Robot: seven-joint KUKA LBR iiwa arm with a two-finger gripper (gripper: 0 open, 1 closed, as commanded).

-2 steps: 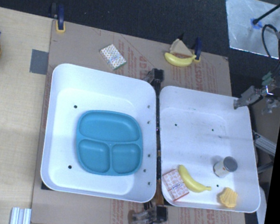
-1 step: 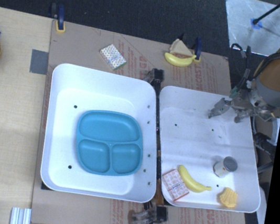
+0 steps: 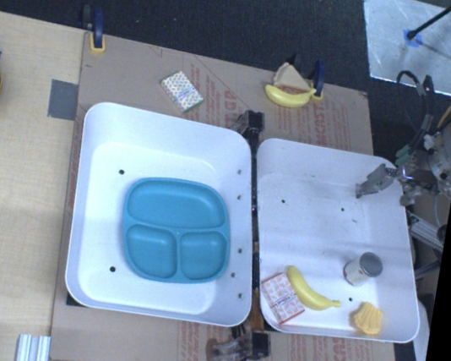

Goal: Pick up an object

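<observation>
Yellow banana (image 3: 311,290) lay curved near the right bin's (image 3: 311,181) front edge, untouched.
Beside it sat a red-printed packet (image 3: 281,297), a grey can (image 3: 362,269) and a yellow lump (image 3: 368,318); the gripper (image 3: 374,181) hovered at the bin's far right corner, nothing between its fingers, its spread impossible to call. A blue tray (image 3: 175,229) filled the left bin (image 3: 94,196) on the wooden bench (image 3: 3,181).

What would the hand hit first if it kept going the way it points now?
Probably the bare floor of the right bin. The hand points down-left over its upper right part; the can and banana lie nearer the front, off that line. Depth is unclear.
</observation>
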